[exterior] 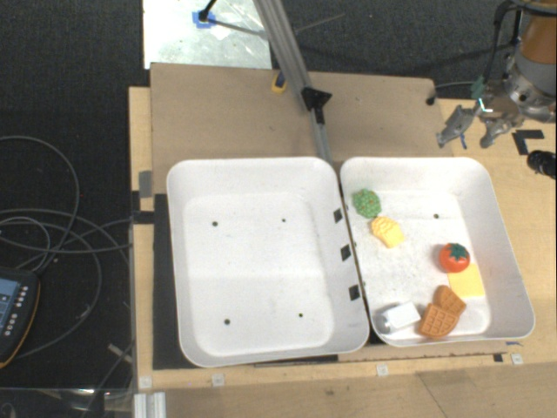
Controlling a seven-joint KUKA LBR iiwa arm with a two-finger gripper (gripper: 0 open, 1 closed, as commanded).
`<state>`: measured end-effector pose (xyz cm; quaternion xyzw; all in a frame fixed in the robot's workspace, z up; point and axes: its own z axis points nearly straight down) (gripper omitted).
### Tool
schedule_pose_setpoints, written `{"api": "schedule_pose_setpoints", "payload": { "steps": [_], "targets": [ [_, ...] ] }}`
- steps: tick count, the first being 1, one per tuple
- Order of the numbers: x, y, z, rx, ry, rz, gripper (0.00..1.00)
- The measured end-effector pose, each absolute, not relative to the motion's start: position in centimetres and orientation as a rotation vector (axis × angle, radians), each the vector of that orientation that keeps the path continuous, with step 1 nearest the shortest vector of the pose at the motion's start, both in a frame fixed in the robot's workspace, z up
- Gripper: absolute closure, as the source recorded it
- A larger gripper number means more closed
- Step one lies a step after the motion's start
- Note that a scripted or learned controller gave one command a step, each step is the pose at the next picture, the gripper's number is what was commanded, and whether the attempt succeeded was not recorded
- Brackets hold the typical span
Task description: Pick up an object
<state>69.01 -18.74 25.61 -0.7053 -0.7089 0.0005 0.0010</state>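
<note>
Two white bins (261, 177) sit on our bench. We see the gripper (473, 133) spread wide and holding nothing above the right bin's far corner, well apart from the tomato (453, 256).

arm (538, 24) cut off by right edge.

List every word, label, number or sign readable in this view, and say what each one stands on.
No text can be read.
Handheld device at the left edge: lit screen, marks too small and blurred to read.
Black tabs between the bins: no lettering visible.
Toy foods in the right bin: no print visible.
</note>
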Motion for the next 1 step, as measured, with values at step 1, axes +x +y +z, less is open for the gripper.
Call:
{"api": "schedule_pose_setpoints", "payload": {
  "steps": [1],
  "targets": [
    [69.08, -18.72, 25.90, -2.215, -2.230, 0.000, 0.00]
  ]
}}
